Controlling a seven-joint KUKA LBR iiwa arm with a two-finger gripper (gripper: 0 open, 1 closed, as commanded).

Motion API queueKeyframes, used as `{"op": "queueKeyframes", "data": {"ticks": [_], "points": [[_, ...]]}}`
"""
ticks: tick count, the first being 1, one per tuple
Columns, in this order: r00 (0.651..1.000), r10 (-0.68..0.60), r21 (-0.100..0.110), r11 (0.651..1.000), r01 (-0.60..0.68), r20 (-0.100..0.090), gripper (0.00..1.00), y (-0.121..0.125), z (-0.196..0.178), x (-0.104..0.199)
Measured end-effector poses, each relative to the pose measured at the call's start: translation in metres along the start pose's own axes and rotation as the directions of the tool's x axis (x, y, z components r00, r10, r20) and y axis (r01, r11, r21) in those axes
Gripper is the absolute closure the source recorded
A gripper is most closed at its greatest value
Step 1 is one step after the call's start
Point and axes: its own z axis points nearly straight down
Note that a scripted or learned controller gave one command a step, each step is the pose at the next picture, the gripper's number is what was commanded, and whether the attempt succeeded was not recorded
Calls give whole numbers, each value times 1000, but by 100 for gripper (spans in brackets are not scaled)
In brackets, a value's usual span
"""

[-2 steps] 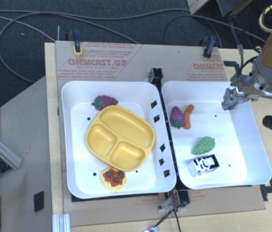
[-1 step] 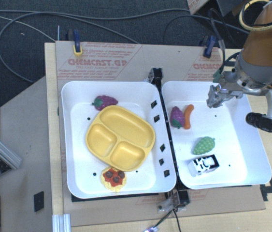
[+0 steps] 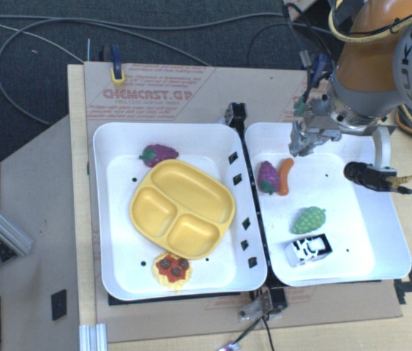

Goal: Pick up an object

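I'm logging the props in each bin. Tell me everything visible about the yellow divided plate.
The yellow divided plastic plate lies flat in the left white bin, turned at an angle. It has rounded corners and three compartments, one long and two smaller, with nothing in them. A purple toy grape bunch lies against its upper edge, and a small pizza-like toy against its lower edge.

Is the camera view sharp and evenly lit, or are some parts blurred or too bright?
In the camera view the light is even and soft; the yellow divided plate and the carrot look sharp with faint shadows. The white bin floors are bright, nearly washed out. The gripper looks slightly soft, and the orange band shows a mild shine.
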Motion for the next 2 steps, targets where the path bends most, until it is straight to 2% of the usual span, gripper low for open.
{"op": "queueKeyframes", "data": {"ticks": [2], "points": [[1000,1,6,1000,-1,0,100,4,26,106]]}}
